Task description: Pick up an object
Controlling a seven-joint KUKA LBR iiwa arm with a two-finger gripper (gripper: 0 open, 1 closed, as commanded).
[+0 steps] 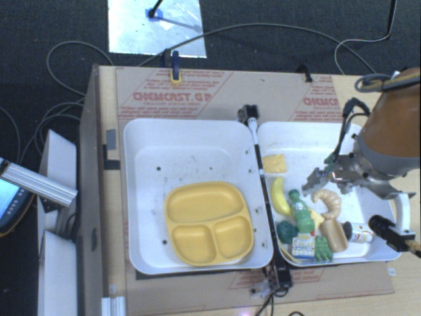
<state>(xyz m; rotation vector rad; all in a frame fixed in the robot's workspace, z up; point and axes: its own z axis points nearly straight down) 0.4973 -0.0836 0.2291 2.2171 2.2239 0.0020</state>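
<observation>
The right bin (309,140) holds a pile of toy food. A tan croissant (329,201) lies in its middle. To the left lie a yellow banana (280,196) and a green bottle (302,214), and a yellow cheese wedge (274,163) sits further back. A brown bread roll (334,236), a small carton (302,247) and a little white bottle (360,233) lie along the front. My gripper (327,182) hangs just behind and above the croissant, open, with nothing between its fingers.
A yellow divided plate (209,222) rests in the left bin (177,143). A dark green lump (286,231) and a green toy (322,249) crowd the right bin's front. The arm's orange band (395,124) looms over that bin's right side. Cables run behind the bench.
</observation>
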